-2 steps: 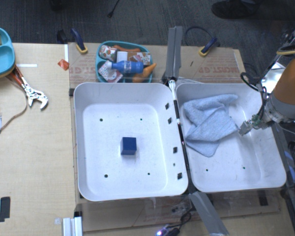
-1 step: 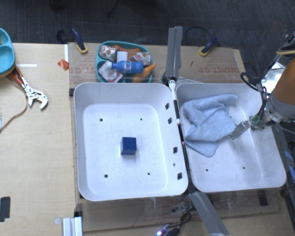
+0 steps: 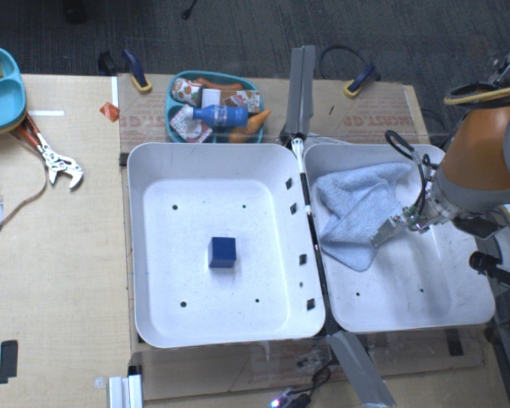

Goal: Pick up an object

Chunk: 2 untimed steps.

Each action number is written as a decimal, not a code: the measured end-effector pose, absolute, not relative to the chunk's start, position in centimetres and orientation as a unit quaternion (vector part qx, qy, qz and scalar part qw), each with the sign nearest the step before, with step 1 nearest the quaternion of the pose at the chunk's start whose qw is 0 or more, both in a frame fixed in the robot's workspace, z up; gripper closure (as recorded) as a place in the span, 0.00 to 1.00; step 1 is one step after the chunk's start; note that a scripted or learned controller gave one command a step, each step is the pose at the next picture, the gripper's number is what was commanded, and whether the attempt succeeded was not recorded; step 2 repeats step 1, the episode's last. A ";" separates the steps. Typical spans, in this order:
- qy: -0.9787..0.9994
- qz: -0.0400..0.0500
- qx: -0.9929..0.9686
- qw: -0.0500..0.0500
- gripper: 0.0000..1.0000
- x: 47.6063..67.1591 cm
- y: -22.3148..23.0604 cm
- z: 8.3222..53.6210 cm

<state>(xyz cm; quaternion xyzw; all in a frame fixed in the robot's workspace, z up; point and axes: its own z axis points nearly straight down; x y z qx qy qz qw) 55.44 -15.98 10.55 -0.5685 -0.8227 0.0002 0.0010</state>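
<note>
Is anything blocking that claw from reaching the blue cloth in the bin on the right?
Nothing visible does. The gripper sits right at the edge of the light blue towel in the right bin, with no other object between them.

Dark blue cube (image 3: 223, 252); pale blue towel (image 3: 361, 208); white bins (image 3: 153, 228).

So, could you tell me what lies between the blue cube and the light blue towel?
In the camera view, bare bin floor and the bins' adjoining rims separate blue cube from towel.
</note>
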 end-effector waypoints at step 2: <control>-0.795 0.001 -0.606 0.001 0.00 56.4 -15.5 9.0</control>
